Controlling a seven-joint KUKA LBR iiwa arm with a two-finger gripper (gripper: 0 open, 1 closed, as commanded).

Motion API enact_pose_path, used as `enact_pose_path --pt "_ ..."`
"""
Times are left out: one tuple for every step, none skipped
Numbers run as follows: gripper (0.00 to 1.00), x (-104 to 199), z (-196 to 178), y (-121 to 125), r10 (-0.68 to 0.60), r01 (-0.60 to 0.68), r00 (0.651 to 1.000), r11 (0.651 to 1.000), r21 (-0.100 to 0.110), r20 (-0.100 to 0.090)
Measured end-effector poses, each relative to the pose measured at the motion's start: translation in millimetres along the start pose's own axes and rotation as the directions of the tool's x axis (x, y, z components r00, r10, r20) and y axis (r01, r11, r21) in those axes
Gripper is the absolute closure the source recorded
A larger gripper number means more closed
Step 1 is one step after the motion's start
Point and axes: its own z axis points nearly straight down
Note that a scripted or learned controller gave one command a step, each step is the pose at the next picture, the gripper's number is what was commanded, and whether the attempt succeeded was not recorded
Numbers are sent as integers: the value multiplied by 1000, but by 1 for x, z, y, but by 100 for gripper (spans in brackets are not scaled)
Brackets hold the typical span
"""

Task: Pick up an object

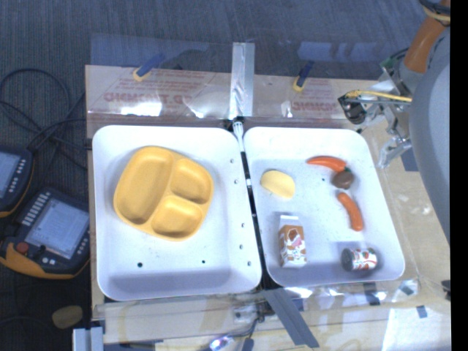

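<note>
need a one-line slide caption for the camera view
Yellow divided tray in left bin; right bin holds two sausages, carton, can.

A yellow divided plate (164, 191) lies in the left bin (110, 269); sausages (351, 210), a carton (292, 244) and a can (359, 259) lie in the right bin (387, 269).

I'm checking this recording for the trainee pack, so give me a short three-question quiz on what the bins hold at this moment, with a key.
1. True or false: the yellow divided tray lies in the right bin.
2. Which thing lies nearest the front right corner of the right bin? A) the small can B) the pale yellow lemon-like piece C) the small carton
3. Fill in: the dark brown round piece lies between two orange-red ______ pieces.

Key:
1. False; it lies in the left bin.
2. A
3. sausage-like; the upper one and the lower one.
</note>
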Motion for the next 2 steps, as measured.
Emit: enact_pose_path --pt "0 -71 76 2 -64 64 998 998 4 1" --pt "100 -71 68 2 -65 65 998 998 6 4"
